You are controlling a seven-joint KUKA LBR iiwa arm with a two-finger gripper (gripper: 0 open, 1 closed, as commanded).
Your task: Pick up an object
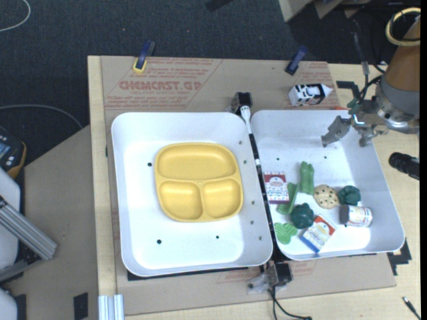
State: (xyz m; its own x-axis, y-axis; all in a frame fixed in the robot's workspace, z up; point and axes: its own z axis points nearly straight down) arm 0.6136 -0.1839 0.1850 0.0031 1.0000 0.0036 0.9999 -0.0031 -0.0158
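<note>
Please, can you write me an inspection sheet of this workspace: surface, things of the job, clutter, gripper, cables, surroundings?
Surface: brown board bearing left bin and right bin.
Job's things: in the right bin, a heap of small items: cookie, green toy, red-and-white packet, small jar. Yellow divided tray in the left bin.
Clutter: black-and-white object on the board behind the right bin.
Gripper: gripper over the right bin's far end, open, holding nothing.
Cables: cable at the front edge.
Surroundings: dark carpet.
</note>
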